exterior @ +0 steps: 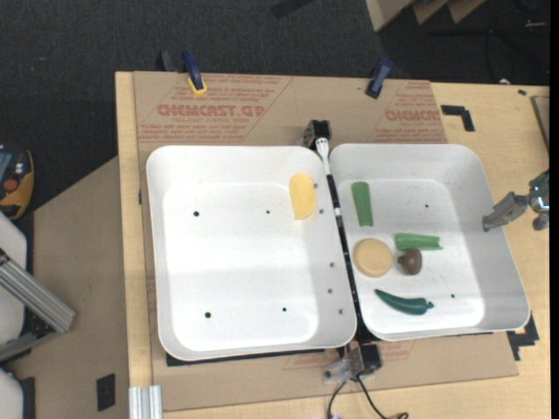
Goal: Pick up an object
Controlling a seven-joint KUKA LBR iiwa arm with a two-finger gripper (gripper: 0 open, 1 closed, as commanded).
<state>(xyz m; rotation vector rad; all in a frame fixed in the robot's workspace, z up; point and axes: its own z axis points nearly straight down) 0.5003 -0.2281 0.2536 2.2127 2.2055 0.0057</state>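
Observation:
My gripper [517, 211] pokes in from the right edge, over the right rim of the right bin [454, 160], and nothing shows in it. In that bin lie an upright green block [362, 203], a flat green piece [417, 243], a tan round disc [373, 257], a small brown ball [410, 262] and a dark green pepper [404, 302]. All of these sit to the left of the gripper, well apart from it. A yellow oblong object [302, 196] rests at the upper right of the left bin [201, 164].
Both bins stand side by side on a cardboard sheet [262, 103] held by two blue clamps [193, 72] at the back. A black bracket [316, 133] sits between the bins at the back edge. Cables [358, 374] trail at the front.

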